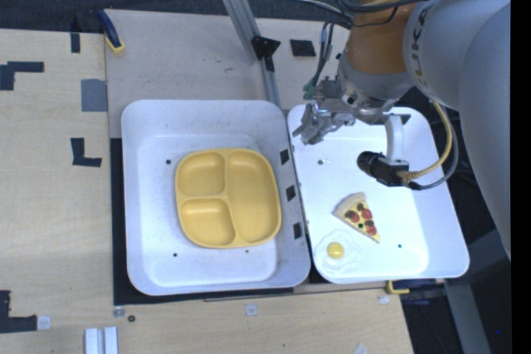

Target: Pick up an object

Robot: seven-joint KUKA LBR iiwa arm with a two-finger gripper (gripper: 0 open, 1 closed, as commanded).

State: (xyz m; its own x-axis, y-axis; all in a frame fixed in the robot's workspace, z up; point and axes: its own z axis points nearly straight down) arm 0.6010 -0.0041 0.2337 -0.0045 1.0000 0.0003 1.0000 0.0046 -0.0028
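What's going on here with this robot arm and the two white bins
A grey robot arm with an orange band reaches in from the right, its gripper over the upper left corner of the right bin. It holds nothing that can be seen. That bin holds a toy pizza slice and a toy fried egg, both lying untouched nearer the front. The left bin holds a yellow divided plate. Nothing has been picked up yet.

Tray (227, 197) in L bin (141, 178); pizza slice (358, 216), egg (335, 250) in R bin (431, 253).
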